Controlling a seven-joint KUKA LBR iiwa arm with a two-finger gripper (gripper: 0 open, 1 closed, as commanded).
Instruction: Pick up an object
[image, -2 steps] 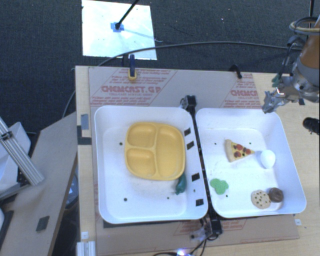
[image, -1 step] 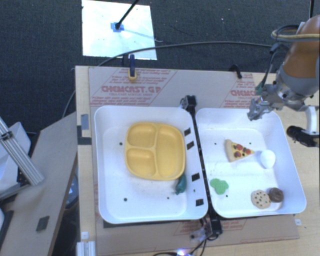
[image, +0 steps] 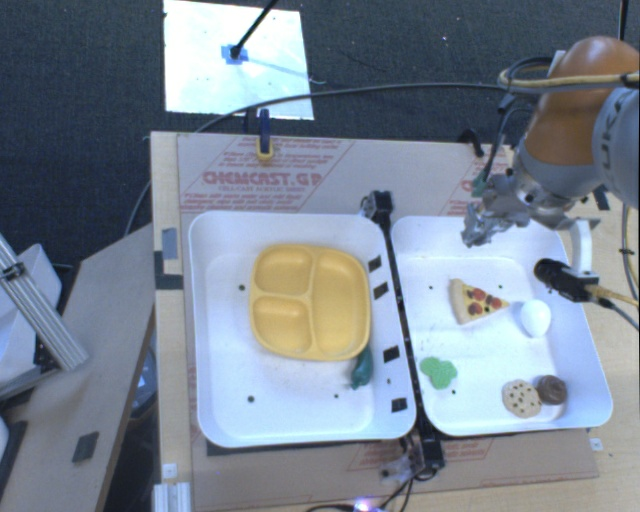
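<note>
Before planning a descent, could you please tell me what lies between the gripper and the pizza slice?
Bare white bin floor: the camera view shows nothing between the gripper and the pizza slice.

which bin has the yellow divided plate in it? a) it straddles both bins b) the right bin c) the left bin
c, the yellow divided plate lies wholly inside the left bin, short of the divider; the right bin holds the pizza slice and other small items.

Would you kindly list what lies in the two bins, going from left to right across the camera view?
Yellow divided plate → dark green piece → light green piece → pizza slice → chocolate-chip cookie.
</note>
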